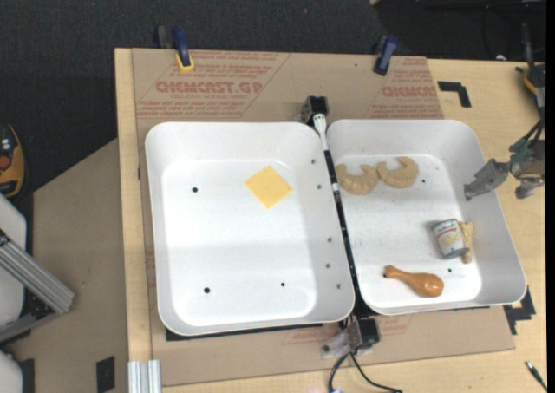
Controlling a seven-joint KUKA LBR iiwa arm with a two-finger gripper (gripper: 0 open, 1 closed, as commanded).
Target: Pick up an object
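My desk (260, 79) is a flat brown cardboard-covered board printed with red lettering, held at its far edge by two blue clamps (180, 46). Directly on it two shallow white plastic bins sit touching side by side: the left bin (173, 235) and the right bin (499, 244). A black cable (364, 374) trails off its near edge.

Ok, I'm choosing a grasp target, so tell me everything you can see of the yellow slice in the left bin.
The yellow slice is a thin, flat square, like a toy cheese slice, plain and smooth-looking as if plastic. It lies flat on the floor of the left bin, turned so its corners point up and down like a diamond, in the bin's upper middle. Nothing else touches it, and it sits well away from the bin's walls.
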